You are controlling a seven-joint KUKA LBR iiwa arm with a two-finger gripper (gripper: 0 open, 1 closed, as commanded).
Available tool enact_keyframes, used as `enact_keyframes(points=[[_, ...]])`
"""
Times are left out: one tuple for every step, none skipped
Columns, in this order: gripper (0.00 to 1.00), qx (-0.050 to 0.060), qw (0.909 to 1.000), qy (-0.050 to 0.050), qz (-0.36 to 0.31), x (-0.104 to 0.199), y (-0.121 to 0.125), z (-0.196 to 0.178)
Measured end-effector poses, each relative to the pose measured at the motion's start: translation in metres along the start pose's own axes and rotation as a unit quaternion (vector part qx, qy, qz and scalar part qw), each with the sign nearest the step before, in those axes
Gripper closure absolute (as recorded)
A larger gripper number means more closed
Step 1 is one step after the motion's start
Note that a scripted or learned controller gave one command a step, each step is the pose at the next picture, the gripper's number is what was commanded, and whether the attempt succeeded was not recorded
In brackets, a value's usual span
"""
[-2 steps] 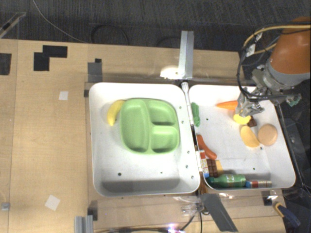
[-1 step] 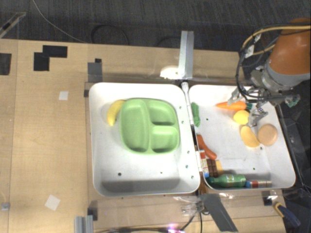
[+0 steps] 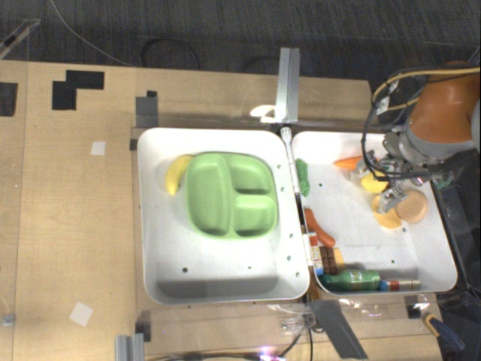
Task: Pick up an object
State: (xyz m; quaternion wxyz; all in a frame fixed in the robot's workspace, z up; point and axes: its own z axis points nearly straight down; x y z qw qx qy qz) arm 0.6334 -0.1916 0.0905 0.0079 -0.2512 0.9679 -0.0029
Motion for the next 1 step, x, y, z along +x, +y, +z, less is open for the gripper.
enact_keyframes(points=[[0.00, -0.002, 0.9998, 0.001, -0.018, 0.0231, 0.0534, -0.0001]])
